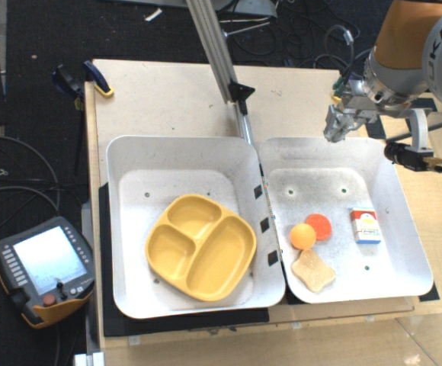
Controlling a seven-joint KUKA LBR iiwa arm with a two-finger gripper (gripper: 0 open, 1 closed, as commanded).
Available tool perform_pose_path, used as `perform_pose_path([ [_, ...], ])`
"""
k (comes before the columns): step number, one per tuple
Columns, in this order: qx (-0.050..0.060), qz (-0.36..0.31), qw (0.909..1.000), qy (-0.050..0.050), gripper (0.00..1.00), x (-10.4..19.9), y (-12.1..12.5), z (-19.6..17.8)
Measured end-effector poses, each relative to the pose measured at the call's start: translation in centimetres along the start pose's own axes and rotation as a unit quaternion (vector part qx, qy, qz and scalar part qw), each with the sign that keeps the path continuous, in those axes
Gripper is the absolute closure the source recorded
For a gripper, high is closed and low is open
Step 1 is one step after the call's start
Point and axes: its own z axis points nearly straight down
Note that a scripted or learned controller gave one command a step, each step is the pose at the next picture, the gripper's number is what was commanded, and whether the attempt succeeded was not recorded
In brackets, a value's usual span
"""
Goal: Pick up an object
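In the right bin [404,227] there were four things, one orange ball [302,236], one red disc [319,226] touching it, one toast slice [313,271] below it and one small box [366,226] to its right, while the gripper [337,128] hung above the bin's far edge, holding nothing, and I could not tell how its fingers stood.

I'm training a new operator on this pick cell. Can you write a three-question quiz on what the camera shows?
1. True or false: the yellow divided plate lies in the right bin.
2. Which item touches the orange ball? A) small carton B) red disc C) gripper
3. Fill in: the bread slice lies toward the ___ edge of its bin.

Key: 1 false, it lies in the left bin; 2 B; 3 near.
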Motion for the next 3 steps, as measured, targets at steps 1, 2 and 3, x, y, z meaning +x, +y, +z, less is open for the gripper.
perform_pose_path([
  [1,0.004,-0.002,1.0,0.001,1.0,5.1,-1.3,1.3],
  [2,0.004,-0.002,1.0,0.001,1.0,9.7,-2.6,2.2],
  [3,0.004,-0.003,1.0,0.001,1.0,14.0,-4.9,1.9],
])
